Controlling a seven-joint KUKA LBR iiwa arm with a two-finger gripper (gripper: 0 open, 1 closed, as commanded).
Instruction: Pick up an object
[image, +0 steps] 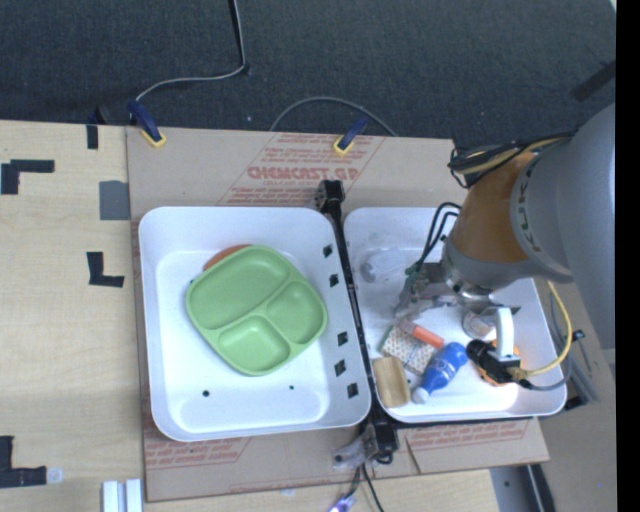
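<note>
My gripper (413, 300) is low inside the right bin (520, 405), near its middle, with the arm coming in from the right. Just below it lie a small orange stick (426, 335) and a speckled white pad (402, 348). A blue bottle with a white cap (440, 368) lies at a slant toward the front, and a tan block (390, 381) sits by the front-left wall. I cannot tell whether the gripper touches any of them. A clear roundish item (369, 266) rests at the back left of this bin.
The left bin (165, 330) holds a green divided plate (257, 309) with an orange object (222, 254) peeking out from under its far edge. A black clipped divider (345, 300) runs between the bins. A round pale item (480, 323) lies right of the gripper.
</note>
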